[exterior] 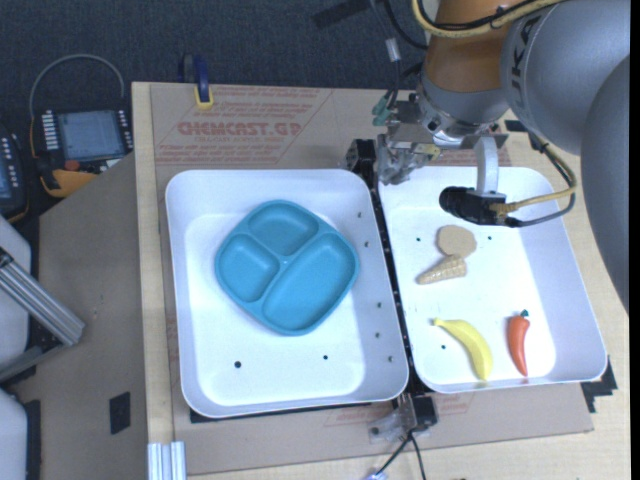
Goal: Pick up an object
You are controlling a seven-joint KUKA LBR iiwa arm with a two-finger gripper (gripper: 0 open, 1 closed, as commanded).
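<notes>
While tool (398, 163) hangs over right bin's (545, 278) corner, grip state untellable | smooth curved banana (468, 345) | ridged cone (443, 269)

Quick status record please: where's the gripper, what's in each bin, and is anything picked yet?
gripper: at the far left corner of the right bin, by the wall between the bins
left bin: blue plate, three compartments, nothing in them
right bin: cone mid-bin, banana and carrot at the near edge
picked: nothing seen held; all three items lie on the bin floor
nearest item to gripper: cone
</notes>
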